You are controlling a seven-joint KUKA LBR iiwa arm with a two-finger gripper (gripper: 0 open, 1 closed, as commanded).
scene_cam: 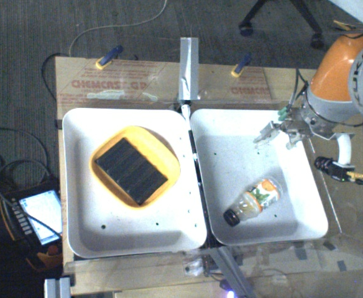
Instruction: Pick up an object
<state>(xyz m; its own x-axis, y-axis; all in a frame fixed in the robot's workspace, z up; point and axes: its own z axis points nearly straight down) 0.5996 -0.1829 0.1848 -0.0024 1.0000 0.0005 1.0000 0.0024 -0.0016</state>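
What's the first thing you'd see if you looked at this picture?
Probably the yellow dish in the left bin, with a dark ridged block lying in it. Next, the small bottle lying on its side in the right bin, and the gripper over that bin's far right corner.

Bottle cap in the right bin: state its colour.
Black. The cap sits at the lower-left end of the lying bottle, clearest in the camera view.

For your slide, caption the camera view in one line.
Gripper above right bin near bottle; yellow dish in left bin.
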